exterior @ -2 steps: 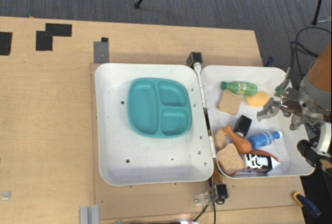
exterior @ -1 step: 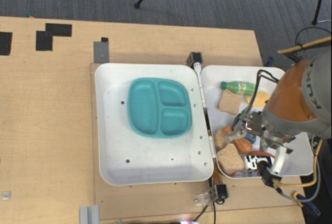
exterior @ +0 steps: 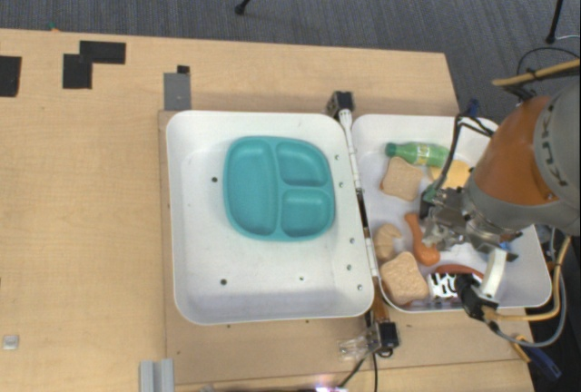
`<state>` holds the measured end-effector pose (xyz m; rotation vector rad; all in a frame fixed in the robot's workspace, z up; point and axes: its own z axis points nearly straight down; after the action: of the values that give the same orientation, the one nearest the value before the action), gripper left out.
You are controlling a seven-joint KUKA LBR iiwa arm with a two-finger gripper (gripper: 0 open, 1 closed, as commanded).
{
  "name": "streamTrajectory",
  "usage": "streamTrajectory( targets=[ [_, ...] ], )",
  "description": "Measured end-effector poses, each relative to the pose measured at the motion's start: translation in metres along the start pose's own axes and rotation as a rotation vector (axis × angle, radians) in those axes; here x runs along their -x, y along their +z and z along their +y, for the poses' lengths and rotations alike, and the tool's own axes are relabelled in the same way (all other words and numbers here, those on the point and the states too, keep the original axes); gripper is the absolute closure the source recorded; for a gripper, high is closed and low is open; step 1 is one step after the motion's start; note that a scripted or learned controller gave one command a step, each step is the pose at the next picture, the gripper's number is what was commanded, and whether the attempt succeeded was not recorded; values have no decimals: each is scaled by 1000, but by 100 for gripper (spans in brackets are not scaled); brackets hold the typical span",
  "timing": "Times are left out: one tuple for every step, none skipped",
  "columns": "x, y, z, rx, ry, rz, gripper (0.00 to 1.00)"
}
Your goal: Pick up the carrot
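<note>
The carrot (exterior: 418, 237) is a small orange piece lying in the right bin (exterior: 536, 289), left of centre. My gripper (exterior: 447, 222) hangs from the grey arm with the orange band and sits right over the carrot's right side. The gripper body covers part of the carrot. From this slant I cannot make out whether the carrot is held.
The right bin also holds a green bottle (exterior: 416, 151), a yellow block (exterior: 457, 172), several tan bread pieces (exterior: 404, 279) and a black-and-white item (exterior: 445, 284). The left bin (exterior: 195, 200) carries a teal divided plate (exterior: 278, 187). Cables trail at the bench's front right.
</note>
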<state>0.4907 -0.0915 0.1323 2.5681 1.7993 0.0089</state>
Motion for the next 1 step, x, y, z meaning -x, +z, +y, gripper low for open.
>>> streamTrajectory(
  targets=[
    [0, 0, 0, -1, 1, 0, 0]
  ],
)
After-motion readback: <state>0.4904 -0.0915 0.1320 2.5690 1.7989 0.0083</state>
